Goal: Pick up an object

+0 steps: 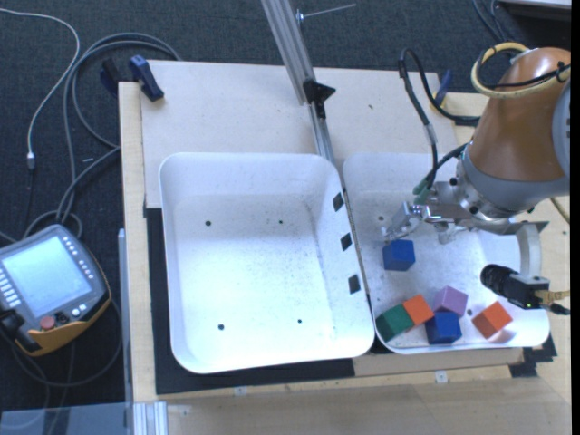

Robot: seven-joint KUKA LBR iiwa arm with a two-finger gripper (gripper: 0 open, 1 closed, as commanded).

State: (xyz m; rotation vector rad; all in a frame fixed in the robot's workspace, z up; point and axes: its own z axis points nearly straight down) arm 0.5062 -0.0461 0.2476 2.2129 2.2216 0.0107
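My gripper [399,229] hangs over the left part of the right bin [362,179]. A blue cube [399,256] sits right at its tip, just below it in the view; whether the gripper touches or holds it cannot be made out. Along the bin's front edge lie a green cube [393,321], a small orange cube [418,309], a second blue cube [443,327], a purple cube [450,299] and a larger orange cube [492,319]. The grey and orange arm [521,143] covers the bin's right rear.
The left bin [181,188] stands beside the right one, with a ridge [349,243] between them. A slanted metal rail [288,39] crosses the bench behind the bins. Cables [421,98] run along the arm. A blue clamp [145,75] sits at the bench's far left corner.
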